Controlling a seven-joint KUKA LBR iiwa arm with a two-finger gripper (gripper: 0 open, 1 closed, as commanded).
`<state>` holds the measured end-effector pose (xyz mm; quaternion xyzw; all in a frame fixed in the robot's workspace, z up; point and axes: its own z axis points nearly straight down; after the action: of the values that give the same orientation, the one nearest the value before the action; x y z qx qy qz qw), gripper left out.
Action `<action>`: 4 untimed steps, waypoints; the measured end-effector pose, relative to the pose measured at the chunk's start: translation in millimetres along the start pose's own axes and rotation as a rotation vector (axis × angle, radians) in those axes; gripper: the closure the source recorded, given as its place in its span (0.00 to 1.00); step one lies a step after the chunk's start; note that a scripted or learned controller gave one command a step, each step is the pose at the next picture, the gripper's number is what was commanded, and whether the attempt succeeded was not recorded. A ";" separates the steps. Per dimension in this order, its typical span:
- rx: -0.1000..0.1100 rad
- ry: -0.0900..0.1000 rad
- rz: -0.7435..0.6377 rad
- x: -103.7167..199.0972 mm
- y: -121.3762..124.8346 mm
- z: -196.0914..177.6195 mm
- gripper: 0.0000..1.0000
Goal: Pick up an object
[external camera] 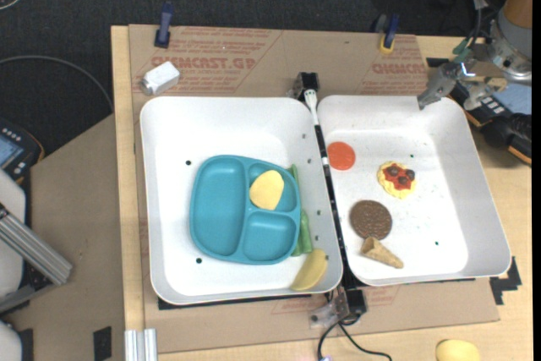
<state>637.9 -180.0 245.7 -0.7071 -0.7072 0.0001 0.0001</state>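
The right bin (473, 182) holds an orange-red disc (341, 155), a small toy pizza (397, 178), a round brown cookie (371, 219) and a tan cone piece (382, 252). In the left bin (169, 139) a teal divided plate (224, 211) carries a yellow lemon-shaped piece (267, 189). A green item (303, 228) lies along the plate's right side, and a yellow banana (311, 270) rests by the bin's front right corner. My gripper (435, 89) hangs over the right bin's far edge, above and apart from all the objects, with nothing visibly in it.
The arm (511, 30) comes in at the upper right. A black divider strip (319, 139) runs between the bins. A white clip (161, 78) and blue clamps (164, 23) sit on the cardboard behind the bins. A yellow object (456, 350) lies off the bench front.
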 end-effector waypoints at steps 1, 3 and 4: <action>0.005 0.005 -0.005 82.9 -12.6 167.7 0.00; -0.003 -0.004 0.007 -47.5 -97.2 42.5 0.00; -0.022 -0.007 -0.004 0.7 -75.5 -240.5 0.00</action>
<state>562.5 -179.3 486.2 -0.7057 -0.7084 -0.0051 -0.0099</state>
